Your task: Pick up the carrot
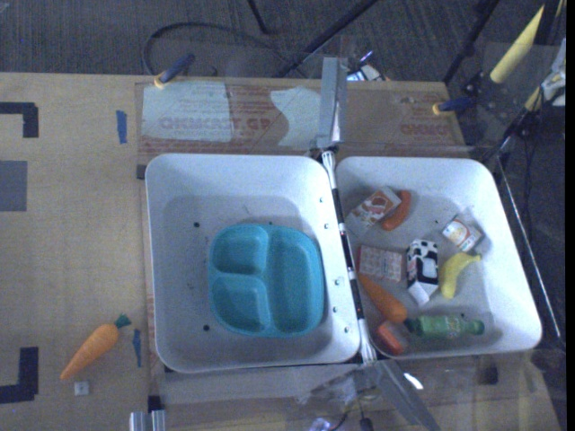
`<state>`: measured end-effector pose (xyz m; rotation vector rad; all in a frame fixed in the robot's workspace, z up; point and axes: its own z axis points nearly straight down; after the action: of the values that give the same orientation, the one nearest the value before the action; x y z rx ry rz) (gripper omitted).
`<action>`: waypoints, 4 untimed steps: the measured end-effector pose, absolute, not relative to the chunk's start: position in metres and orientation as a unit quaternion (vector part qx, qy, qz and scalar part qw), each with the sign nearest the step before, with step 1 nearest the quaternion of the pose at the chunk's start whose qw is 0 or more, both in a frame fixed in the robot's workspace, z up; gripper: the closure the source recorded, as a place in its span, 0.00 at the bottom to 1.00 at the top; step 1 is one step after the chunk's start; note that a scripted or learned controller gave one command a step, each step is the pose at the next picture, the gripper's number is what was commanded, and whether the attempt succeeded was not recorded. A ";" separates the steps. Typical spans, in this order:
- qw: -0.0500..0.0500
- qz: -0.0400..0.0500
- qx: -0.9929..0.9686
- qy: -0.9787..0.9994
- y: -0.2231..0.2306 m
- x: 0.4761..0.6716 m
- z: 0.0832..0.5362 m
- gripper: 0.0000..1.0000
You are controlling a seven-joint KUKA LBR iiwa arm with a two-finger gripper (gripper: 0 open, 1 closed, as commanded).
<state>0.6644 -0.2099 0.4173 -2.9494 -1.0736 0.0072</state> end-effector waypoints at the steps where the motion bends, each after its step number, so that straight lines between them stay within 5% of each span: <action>1: -0.001 0.001 -0.992 -0.129 -0.220 0.653 0.434 1.00; 4: 0.001 0.002 -0.995 -0.103 -0.222 0.658 0.429 1.00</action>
<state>0.6575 -0.2222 0.4294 -3.1228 -0.3233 0.0068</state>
